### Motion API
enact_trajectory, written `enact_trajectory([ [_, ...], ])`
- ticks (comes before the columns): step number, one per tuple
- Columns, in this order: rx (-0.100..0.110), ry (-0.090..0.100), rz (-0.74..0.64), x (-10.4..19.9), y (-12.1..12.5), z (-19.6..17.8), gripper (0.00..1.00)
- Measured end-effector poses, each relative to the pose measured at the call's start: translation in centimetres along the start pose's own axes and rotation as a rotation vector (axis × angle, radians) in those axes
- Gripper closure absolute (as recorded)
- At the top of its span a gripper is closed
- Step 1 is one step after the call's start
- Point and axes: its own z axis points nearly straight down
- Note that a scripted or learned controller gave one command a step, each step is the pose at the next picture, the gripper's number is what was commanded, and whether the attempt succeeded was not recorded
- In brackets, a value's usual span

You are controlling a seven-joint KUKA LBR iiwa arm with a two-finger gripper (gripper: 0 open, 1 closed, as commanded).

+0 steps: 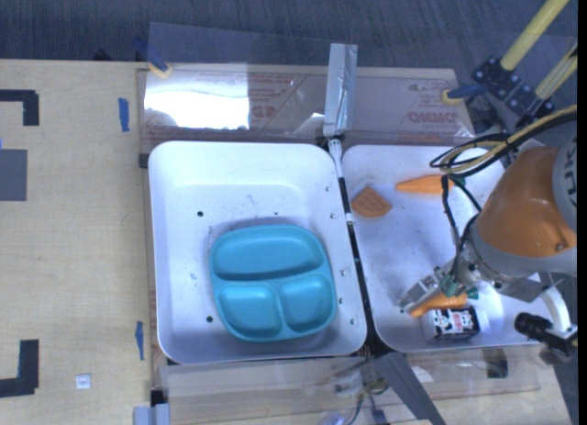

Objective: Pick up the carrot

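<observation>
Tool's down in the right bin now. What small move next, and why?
Probably lift the tool straight up, ready to cross the bin. The carrot lies at the far side beside a tan piece, well apart from the tool, which sits low at the near end by a white-and-black carton. An orange bit under it is too unclear to name.

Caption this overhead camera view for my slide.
Gripper low in right bin by orange carrot; blue tray left.

Bright, even overhead light, strong white glare on the clear plastic sheet [197, 106] behind the left bin [174, 184], soft shadow under the blue tray [272, 283], white bins slightly overexposed, focus mildly soft, edges undistorted
</observation>
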Motion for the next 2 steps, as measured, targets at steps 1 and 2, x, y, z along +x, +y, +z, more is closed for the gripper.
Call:
enact_trajectory([
  [1, 0.007, 0.002, 0.549, 0.3, -0.1, -1.0, 0.0],
  [2, 0.004, 0.001, 0.348, -3.2, -1.7, -6.6, 0.0],
])
